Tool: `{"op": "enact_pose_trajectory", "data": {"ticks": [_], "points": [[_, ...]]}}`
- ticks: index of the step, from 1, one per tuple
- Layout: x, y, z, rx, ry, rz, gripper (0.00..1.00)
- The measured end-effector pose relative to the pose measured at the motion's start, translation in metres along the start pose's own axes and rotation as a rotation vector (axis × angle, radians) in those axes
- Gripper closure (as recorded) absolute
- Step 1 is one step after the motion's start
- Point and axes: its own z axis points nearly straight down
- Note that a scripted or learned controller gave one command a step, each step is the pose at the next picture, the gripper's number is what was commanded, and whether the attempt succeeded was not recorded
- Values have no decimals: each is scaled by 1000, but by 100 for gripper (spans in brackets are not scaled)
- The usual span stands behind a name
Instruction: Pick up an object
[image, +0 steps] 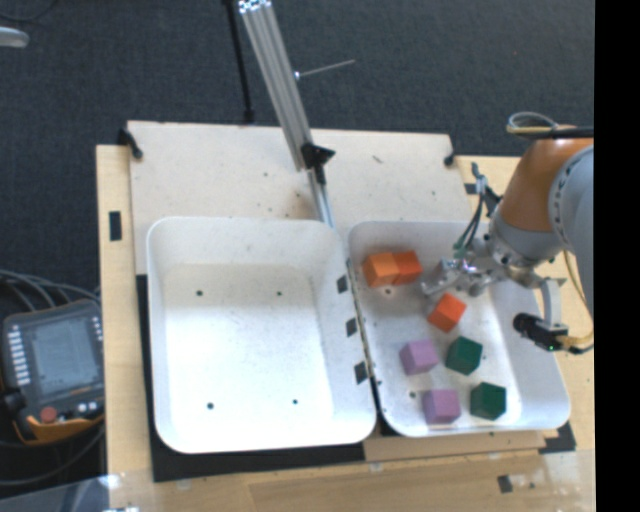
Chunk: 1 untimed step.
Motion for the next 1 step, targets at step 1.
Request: {"op": "enact_pose_trajectory", "data": {"ticks": [1], "points": [[-2,1,-15,-7,-3,-1,100]]}}
